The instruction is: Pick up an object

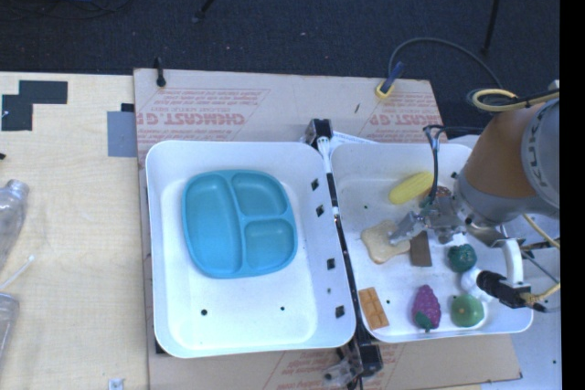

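The right bin [366, 162] holds several small objects. My gripper [413, 228] hangs low over its middle, right above a tan bread-like slice [377, 246] and beside a small brown block [420, 252]. A yellow banana-shaped piece [410, 187] lies just behind the gripper. To the right sits a dark green ball [462, 257]. A purple grape bunch [426, 307], a light green apple [468, 311] and an orange cracker [372, 307] rest along the front. The arm's orange band [498, 160] stands above the bin's right side.
The left bin [174, 306] carries a blue divided plate [240, 222]. A black divider with clips [331, 233] separates the two bins. Cables loop behind the right bin, and a clear plastic bottle [11, 205] lies at the far left on the bench.
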Motion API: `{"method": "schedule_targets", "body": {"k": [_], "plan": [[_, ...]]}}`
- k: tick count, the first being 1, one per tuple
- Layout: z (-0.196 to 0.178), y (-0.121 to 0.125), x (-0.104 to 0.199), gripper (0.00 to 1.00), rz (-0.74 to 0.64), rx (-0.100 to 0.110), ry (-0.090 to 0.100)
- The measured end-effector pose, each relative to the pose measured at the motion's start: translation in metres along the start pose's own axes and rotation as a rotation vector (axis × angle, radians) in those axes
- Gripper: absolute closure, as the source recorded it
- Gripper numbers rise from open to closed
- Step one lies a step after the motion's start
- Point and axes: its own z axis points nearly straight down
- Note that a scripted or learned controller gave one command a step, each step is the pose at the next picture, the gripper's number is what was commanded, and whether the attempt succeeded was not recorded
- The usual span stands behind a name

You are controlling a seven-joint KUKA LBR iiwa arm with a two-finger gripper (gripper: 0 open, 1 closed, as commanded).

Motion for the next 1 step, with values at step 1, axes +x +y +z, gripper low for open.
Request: {"method": "schedule_targets", "body": {"k": [1], "plan": [[0.0011,0.0620,0.0297,0.00,-0.001,0.002,-0.001]]}}
